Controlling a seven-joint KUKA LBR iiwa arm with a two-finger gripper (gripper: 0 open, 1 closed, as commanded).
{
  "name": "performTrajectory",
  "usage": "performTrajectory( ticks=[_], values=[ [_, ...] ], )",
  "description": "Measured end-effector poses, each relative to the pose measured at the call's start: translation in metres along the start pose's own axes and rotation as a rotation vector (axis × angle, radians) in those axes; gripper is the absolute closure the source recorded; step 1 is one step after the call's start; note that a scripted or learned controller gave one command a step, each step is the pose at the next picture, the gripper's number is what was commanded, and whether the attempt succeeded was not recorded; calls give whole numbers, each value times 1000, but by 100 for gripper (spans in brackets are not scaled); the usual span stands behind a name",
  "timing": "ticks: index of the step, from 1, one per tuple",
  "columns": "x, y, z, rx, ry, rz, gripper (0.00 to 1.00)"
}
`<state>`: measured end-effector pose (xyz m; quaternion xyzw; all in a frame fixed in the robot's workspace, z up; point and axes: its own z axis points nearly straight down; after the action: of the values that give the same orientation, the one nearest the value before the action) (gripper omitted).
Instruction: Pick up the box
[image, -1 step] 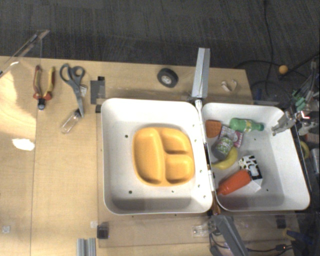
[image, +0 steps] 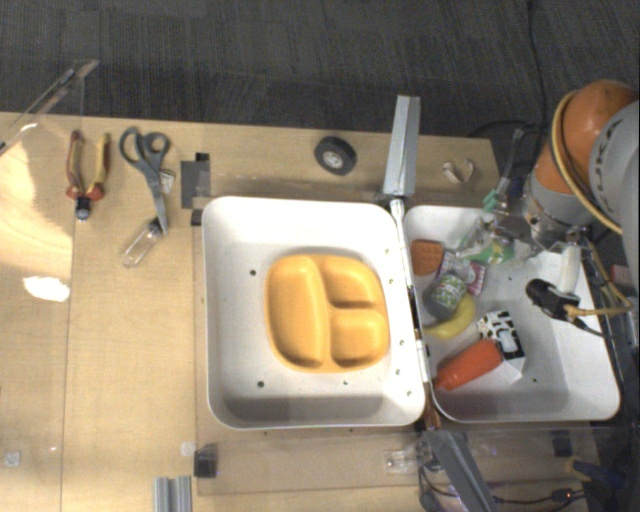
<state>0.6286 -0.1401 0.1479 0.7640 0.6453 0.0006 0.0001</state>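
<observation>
In the right bin (image: 600, 400), nearest the camera, an orange carrot-like toy (image: 468, 365) lay just beside the box (image: 500, 333), a small black-and-white carton. The box sat near the bin's middle, tilted, with a yellow banana (image: 455, 318) close at its left. It looked light and stiff, probably thin card that would dent under a hard squeeze, so a grip across its two long flat sides seemed best. Bare bin floor lay open to its right and front, while the carrot and banana crowded its left. Farther back a crumpled packet (image: 452, 285) and a reddish item (image: 427, 256) filled the corner by the wall shared with the left bin (image: 230, 300), which held a yellow divided tray (image: 327, 310). The pincer (image: 505, 225) hung over the right bin's far edge, well apart from the box; whether it was wide or narrow could not be told. Beyond, scissors (image: 150, 165), pliers (image: 85, 170) and a tape roll (image: 335, 154) lay on the table (image: 120, 350).
</observation>
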Motion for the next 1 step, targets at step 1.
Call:
performTrajectory(
  ticks=[1],
  values=[
    [42,-26,59,-10,0,41,0]
  ],
)
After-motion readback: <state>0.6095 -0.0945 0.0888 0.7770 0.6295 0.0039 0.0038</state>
